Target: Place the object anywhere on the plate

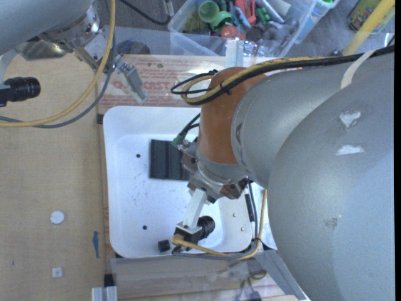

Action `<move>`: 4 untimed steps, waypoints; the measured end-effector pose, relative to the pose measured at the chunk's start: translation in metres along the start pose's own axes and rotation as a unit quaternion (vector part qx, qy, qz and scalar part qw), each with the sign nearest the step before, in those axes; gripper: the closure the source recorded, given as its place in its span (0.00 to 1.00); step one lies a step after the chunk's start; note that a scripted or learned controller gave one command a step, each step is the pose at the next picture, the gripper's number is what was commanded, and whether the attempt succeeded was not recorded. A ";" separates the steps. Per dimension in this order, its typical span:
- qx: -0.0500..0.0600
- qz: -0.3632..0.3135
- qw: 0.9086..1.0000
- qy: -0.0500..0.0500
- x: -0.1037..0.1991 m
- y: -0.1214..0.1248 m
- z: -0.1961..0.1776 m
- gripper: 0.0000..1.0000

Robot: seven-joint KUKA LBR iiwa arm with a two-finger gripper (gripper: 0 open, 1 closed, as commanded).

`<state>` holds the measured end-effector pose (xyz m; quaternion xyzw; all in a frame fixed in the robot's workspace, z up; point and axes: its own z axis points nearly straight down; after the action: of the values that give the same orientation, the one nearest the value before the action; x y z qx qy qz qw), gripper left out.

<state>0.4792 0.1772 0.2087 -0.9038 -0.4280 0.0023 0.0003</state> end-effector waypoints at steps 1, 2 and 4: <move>-0.002 -0.055 0.998 0.002 0.037 -0.030 0.005 1.00; -0.001 -0.022 1.000 0.001 0.015 0.065 0.046 1.00; -0.001 -0.028 1.000 0.001 0.075 0.030 -0.005 0.00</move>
<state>0.5501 0.2162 0.2133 -0.8914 -0.4532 0.0010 0.0003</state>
